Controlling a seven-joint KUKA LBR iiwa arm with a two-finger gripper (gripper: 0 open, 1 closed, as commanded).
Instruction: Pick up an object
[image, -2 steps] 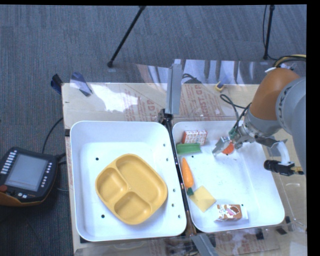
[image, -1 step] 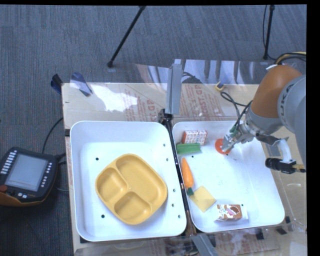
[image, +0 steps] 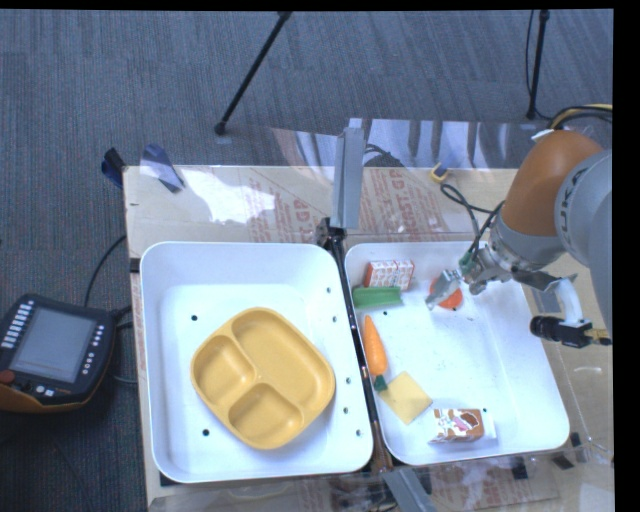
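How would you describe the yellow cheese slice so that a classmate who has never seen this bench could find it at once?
Start at the right-hand white bin. Along its left wall lies a carrot; just below and right of the carrot's green end sits the cheese slice. It is the one flat, pale yellow square there, plainer than the printed packet beside it.

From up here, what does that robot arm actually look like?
The arm is bulky and rounded, with smooth grey casing and a wide orange band above the wrist. It narrows to a small metallic gripper with pale, slim fingers. A black fitting sticks out beside the wrist, and thin dark cables trail across the bench behind it.
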